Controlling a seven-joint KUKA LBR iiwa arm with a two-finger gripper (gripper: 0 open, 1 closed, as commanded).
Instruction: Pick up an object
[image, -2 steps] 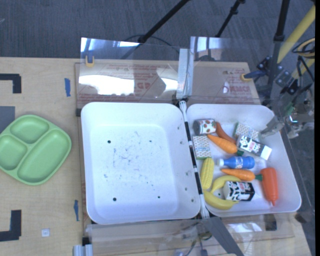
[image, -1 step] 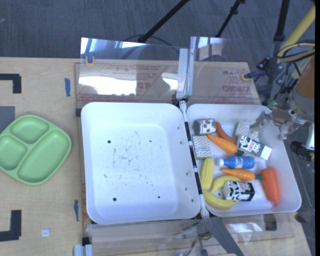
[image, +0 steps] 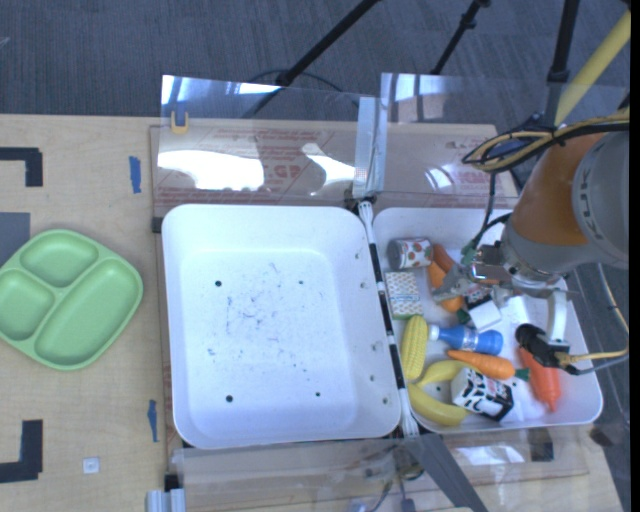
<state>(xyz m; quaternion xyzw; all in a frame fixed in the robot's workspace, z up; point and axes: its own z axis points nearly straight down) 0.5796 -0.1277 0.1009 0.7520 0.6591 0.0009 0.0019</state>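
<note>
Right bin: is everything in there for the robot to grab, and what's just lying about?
For the job:
gripper
corn
banana
carrot
blue bottle

Lying about:
green plate
left bin

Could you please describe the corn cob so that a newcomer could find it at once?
Look in the right-hand white bin, along its left wall. The corn cob lies there lengthwise, just above the banana. Unlike the smooth, curved banana, it is straight with a knobbly surface.
</note>
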